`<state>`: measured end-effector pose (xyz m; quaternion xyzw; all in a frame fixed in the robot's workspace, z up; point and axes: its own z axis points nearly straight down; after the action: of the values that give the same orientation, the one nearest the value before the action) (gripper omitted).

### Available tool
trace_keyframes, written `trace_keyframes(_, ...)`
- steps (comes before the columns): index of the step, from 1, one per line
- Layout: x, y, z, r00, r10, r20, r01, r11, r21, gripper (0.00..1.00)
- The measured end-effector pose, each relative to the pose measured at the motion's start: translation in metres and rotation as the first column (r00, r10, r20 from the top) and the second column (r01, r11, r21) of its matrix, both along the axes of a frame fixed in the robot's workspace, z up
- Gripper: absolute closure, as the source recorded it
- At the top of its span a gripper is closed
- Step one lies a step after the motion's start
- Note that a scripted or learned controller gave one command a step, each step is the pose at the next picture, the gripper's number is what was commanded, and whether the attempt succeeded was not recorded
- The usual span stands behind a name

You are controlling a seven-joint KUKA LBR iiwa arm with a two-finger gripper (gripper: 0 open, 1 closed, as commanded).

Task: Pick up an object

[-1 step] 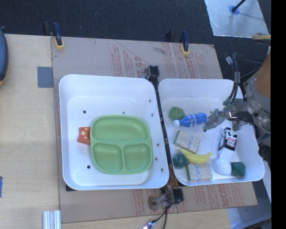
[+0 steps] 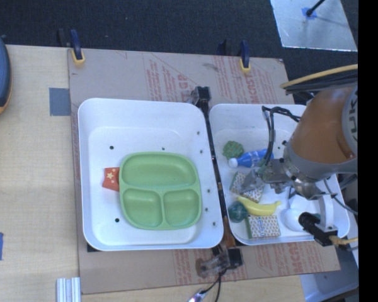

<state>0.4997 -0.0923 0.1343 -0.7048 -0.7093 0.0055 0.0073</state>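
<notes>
1. Nearest the camera, the orange band and grey wrist of the arm (image 2: 324, 137) reach in from the right over the right bin (image 2: 222, 115).
2. Tool (image 2: 263, 176): it sits low in the right bin, above the patterned packet (image 2: 247, 185); whether it is wide, narrow or holding anything cannot be told.
3. Right bin contents: a banana (image 2: 259, 207) lies just below the tool; a blue-and-white bottle (image 2: 247, 160) and a green lump (image 2: 233, 149) lie above it; a dark green ball (image 2: 237, 212) and a patterned box (image 2: 263, 226) lie near the front wall.
4. Left bin (image 2: 91, 115): a green divided tray (image 2: 159, 189) lies flat, with a red block (image 2: 111, 178) touching its left edge.
5. Both bins rest on cardboard sheeting (image 2: 145, 71) on the tabletop (image 2: 25, 187).
</notes>
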Motion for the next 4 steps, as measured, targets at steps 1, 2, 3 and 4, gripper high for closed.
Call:
trace_keyframes(1,0.040,-0.011,-0.043,1.000,0.000,0.013,0.000,1.000,0.001,0.00)
trace_keyframes(2,0.119,-0.014,-0.042,1.000,0.001,0.022,-0.001,1.000,-0.004,0.00)
trace_keyframes(3,0.156,-0.105,-0.042,1.000,-0.007,0.018,0.007,1.000,-0.007,0.00)
trace_keyframes(4,0.079,-0.107,-0.034,1.000,-0.005,0.009,0.005,1.000,-0.002,0.00)
